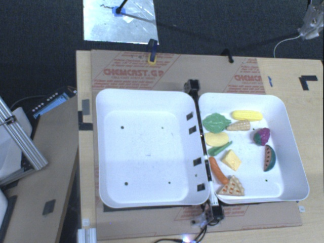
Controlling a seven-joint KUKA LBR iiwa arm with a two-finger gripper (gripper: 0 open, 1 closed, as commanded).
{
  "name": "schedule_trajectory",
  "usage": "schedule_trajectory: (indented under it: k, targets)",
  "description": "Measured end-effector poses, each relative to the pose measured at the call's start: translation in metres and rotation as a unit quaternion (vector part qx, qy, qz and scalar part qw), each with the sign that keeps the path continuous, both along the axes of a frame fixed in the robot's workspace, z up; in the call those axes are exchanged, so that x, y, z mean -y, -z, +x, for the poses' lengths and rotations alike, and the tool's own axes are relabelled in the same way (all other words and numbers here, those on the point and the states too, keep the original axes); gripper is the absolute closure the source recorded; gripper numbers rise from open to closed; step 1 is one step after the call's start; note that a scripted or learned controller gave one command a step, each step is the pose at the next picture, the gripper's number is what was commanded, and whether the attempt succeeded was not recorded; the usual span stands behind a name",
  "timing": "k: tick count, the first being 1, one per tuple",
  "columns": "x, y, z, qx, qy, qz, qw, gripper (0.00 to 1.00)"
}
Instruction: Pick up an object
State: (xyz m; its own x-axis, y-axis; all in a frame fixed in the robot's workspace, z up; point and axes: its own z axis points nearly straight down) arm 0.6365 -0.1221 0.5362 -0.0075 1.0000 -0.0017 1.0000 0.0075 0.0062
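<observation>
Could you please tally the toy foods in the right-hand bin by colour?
Yellow: 3 (corn cob, pale lemon-like piece, cheese wedge)
Green: 2 (leafy lettuce, pea pod)
Orange: 1 (carrot)
Purple: 1
Tan: 2 (cone, waffle wedge)
Red-green: 1 (watermelon slice)
Total: 10

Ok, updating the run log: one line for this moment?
phase: before pick | right bin: toy foods, including corn, carrot, watermelon slice | nothing lifted

White bins smooth matt plastic; toy foods glossy plastic; bench board printed cardboard-like; sheet beyond bins shiny foil.
</observation>
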Motion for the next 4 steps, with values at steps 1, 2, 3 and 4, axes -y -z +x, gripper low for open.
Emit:
schedule_trajectory:
  k: [1, 2, 3, 4]
  targets:
    - [-0.05, 0.001, 0.033, -0.001, -0.001, 0.0007, 1.0, 1.0]
    - [-0.097, 0.001, 0.032, -0.001, 0.0, 0.0012, 1.0, 1.0]
    - [-0.136, 0.001, 0.032, -0.002, 0.001, 0.0011, 1.0, 1.0]
    - [-0.181, 0.001, 0.032, -0.002, 0.001, 0.0012, 1.0, 1.0]
